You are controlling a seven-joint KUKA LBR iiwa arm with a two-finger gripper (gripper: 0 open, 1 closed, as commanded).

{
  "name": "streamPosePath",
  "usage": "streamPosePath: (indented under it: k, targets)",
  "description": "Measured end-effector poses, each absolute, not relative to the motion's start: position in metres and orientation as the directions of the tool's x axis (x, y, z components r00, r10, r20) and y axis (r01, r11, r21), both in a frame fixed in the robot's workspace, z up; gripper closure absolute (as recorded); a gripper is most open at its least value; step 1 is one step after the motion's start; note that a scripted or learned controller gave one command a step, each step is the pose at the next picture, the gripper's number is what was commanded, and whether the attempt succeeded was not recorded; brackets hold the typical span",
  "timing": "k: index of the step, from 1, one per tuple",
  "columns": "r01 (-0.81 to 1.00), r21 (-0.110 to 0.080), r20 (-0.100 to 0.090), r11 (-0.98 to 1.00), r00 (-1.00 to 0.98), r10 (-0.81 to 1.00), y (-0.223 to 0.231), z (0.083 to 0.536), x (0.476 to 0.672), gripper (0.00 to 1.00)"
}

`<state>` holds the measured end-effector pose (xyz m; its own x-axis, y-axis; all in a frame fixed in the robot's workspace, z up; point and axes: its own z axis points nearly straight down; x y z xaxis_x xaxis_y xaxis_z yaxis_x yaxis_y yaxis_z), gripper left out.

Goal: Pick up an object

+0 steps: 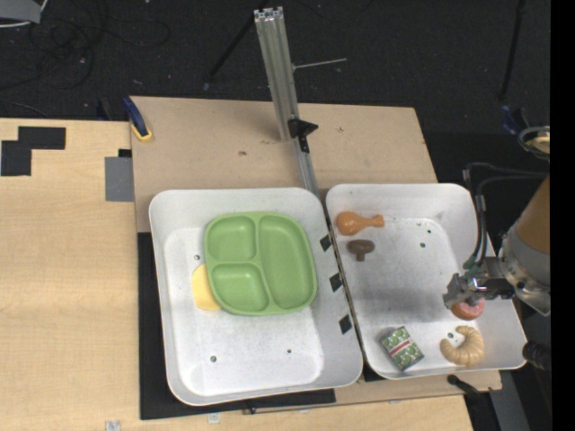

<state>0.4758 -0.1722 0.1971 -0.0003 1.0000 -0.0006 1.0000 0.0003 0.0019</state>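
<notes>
In the right bin [409, 268], my gripper [469, 290] hangs low over the right side, directly above a small pink and red round object [467, 310] that touches its lower end. Whether that object is held cannot be made out. A tan croissant-shaped piece [463, 346] lies just in front of it, near the bin's front right corner. A small green box [401, 347] rests to the left of the croissant. An orange drumstick-shaped toy [359, 222] and a small brown item [360, 250] sit at the bin's back left.
The left bin [243, 357] holds a green divided plate [260, 263] with a yellow object [204, 288] half tucked under its left edge. An aluminium post [278, 70] rises behind the bins. Black clips [334, 281] mark the seam between them.
</notes>
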Motion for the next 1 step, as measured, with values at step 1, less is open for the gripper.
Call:
streamPosePath:
  k: [1]
  targets:
    - [1.0, 0.003, -0.001, 0.002, -0.002, 1.0, -0.173, 0.2407, 0.4769, 1.0]
